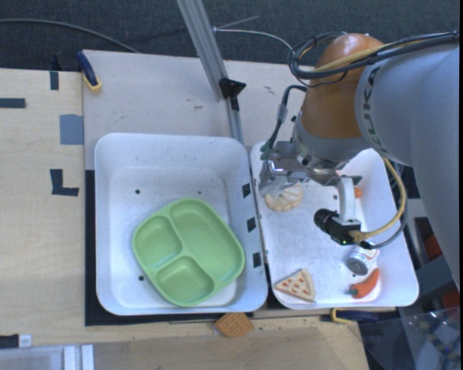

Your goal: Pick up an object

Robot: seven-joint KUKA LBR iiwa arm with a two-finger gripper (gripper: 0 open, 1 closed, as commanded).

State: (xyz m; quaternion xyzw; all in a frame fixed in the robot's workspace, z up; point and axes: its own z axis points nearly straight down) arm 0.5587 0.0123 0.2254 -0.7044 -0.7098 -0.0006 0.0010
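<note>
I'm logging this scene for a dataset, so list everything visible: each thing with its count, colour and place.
Bins: two, white, side by side on the bench.
Divided plate: one, light green, in the left bin, toward its near side.
Round cookie-like toy: one, tan, far end of the right bin, right under the gripper.
Pizza slice toy: one, tan and red, near edge of the right bin.
Carrot-like toy: one, orange-red, near right corner of the right bin.
Waffle-like piece: one, brown, on the bench outside the bins.
Arm: one, grey with an orange band.
Gripper: one, metal, over the cookie.
</note>
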